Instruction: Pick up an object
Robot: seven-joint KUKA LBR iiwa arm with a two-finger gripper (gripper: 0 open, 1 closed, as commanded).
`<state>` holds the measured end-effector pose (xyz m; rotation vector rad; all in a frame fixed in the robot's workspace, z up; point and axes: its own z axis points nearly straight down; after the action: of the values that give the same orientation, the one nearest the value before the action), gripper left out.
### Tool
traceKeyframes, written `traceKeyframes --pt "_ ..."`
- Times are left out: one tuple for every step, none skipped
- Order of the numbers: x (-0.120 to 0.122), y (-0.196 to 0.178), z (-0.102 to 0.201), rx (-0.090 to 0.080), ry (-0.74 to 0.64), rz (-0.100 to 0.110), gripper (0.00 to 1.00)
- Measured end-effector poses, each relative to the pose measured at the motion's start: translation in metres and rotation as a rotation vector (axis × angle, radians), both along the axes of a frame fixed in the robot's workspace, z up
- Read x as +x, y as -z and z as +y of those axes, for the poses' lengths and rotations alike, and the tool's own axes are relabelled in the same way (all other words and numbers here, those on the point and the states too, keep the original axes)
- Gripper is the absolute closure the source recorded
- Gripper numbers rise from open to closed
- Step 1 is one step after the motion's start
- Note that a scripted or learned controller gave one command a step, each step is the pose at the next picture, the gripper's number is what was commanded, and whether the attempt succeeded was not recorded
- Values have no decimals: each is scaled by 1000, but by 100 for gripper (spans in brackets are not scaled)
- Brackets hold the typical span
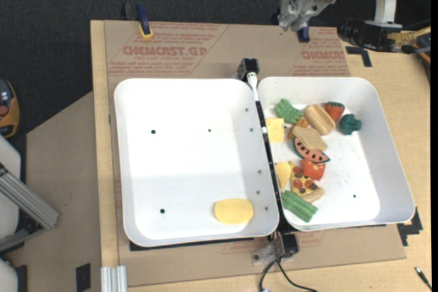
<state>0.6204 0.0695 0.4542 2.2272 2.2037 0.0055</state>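
Hovering above the bench's far edge, the gripper (299, 17) sits beyond both bins with nothing between its fingers; whether it's wide or narrow we cannot tell from this angle. We judge this the approach step, nothing picked yet. Candidates: a lone yellow piece (233, 210) in the left bin (185, 106), near its front rim, and a crowd of toy food in the right bin (373, 167) — green piece (288, 111), bread roll (319, 118), watermelon slice (311, 154), teal piece (350, 123) and more, mostly touching each other and bunched toward the divider. We'd call the yellow piece the easy target: open floor on all sides but the front, though it's a longer reach. The pile is nearer but cramped, fingers would likely bump neighbours. Next move needs a descent over one bin, minding rim and divider
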Motion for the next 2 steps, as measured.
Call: traceKeyframes --pt "-23 -88 28 6 -14 -5 100" --pt "-98 41 86 2 -19 26 100"
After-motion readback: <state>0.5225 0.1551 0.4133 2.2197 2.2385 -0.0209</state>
